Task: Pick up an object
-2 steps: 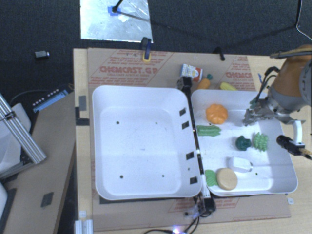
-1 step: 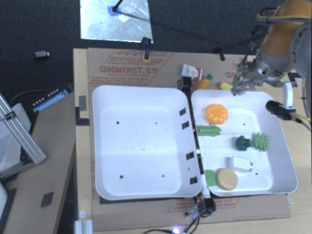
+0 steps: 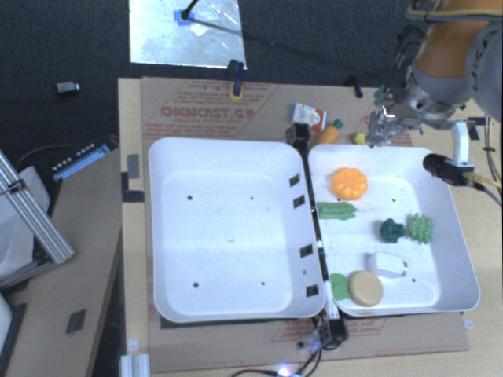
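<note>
Camera view has the tool point(image 3: 383, 129) poised above the right bin's point(image 3: 460, 234) far rim, its grip state impossible to tell, so the approach step seems underway, needing descent toward the nearby orange pumpkin point(image 3: 349, 183).

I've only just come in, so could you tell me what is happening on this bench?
A grey and orange robot arm reaches in from the right, its tool over the far edge of the right bin. It holds nothing yet. An orange pumpkin toy, green pieces and a tan disc lie in that bin.
</note>
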Available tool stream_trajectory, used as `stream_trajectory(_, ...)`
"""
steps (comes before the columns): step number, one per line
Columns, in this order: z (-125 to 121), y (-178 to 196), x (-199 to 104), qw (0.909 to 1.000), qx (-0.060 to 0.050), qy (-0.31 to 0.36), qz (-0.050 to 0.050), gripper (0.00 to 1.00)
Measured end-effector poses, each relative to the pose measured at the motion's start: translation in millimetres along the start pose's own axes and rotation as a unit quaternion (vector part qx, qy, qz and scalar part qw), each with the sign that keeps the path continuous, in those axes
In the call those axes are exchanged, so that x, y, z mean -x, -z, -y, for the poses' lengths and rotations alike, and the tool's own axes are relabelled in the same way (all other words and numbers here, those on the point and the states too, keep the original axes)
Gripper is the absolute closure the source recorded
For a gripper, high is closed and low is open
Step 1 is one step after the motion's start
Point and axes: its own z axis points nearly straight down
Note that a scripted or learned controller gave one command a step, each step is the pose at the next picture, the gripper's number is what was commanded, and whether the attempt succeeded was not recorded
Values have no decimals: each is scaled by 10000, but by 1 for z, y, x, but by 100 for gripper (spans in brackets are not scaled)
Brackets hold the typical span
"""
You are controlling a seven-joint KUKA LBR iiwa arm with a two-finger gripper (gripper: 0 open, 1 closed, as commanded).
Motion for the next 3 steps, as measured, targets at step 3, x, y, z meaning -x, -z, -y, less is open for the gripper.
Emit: stream_trajectory(3,8,25,-177,10000,12,17,-9,100)
